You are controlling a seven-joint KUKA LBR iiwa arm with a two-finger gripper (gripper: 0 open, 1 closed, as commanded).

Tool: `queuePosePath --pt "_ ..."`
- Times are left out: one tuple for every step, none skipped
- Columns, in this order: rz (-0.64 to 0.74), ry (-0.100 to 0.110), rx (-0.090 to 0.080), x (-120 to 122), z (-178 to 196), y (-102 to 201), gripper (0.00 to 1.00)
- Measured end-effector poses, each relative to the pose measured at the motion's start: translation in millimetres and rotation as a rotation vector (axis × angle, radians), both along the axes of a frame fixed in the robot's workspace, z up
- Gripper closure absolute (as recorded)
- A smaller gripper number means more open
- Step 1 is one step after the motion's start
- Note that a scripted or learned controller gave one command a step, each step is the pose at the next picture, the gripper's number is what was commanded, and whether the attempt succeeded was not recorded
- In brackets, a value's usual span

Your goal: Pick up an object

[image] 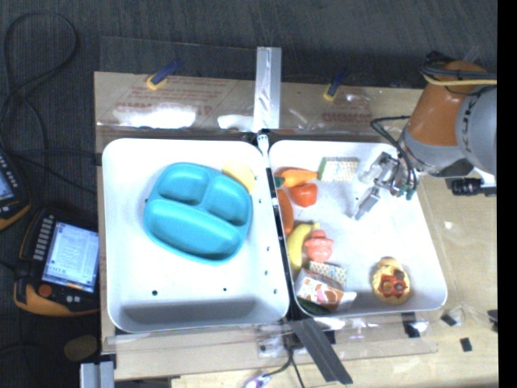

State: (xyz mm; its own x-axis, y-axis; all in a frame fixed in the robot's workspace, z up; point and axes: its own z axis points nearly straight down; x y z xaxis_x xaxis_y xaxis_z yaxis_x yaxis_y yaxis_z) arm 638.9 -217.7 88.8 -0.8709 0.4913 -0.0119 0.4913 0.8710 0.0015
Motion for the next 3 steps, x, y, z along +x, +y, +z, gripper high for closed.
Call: queuePosePath --pt "0.068 0.009 0.001 -20.7 10.3 -4.7 0.0" --pt "0.04 0.003 -0.002 -57.8 1.8 7.5 0.0" --pt "-0.257 0.0 0.004 -38.0 0.7 -4.9 0.0"
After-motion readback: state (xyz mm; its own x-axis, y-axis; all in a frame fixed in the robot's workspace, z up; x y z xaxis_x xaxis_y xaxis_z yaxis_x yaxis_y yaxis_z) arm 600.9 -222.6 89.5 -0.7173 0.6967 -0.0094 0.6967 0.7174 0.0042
